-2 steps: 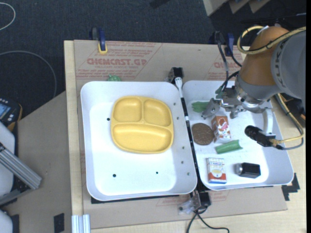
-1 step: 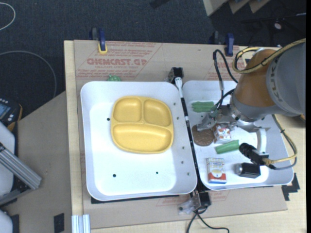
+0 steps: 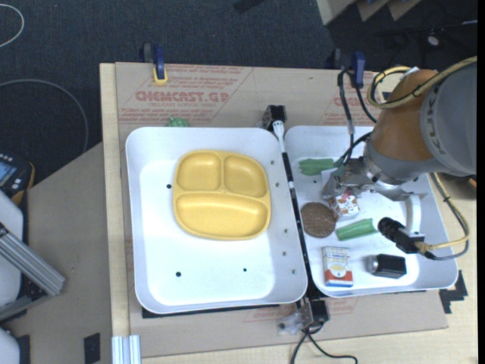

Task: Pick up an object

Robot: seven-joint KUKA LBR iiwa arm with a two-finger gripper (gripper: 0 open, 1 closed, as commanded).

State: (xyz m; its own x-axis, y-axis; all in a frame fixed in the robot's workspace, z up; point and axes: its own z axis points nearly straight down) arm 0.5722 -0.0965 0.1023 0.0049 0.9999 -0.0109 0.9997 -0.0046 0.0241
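Observation:
My gripper (image 3: 345, 190) reaches down into the right bin (image 3: 436, 279), near its middle. Directly beneath it lies a small red and white object (image 3: 348, 205); I cannot see whether the gripper touches it. A brown disc (image 3: 318, 218) lies just left of that object, and a green cylinder (image 3: 356, 229) just below it. A flat green piece (image 3: 317, 165) rests toward the bin's back left. A small red and white box (image 3: 338, 267) sits at the front, with a small black block (image 3: 388, 265) to its right.
The left bin (image 3: 151, 226) holds a yellow divided plate (image 3: 222, 194) in its back half. A black divider strip (image 3: 288, 180) runs between the two bins. Cables (image 3: 350, 105) hang behind the right bin near the arm.

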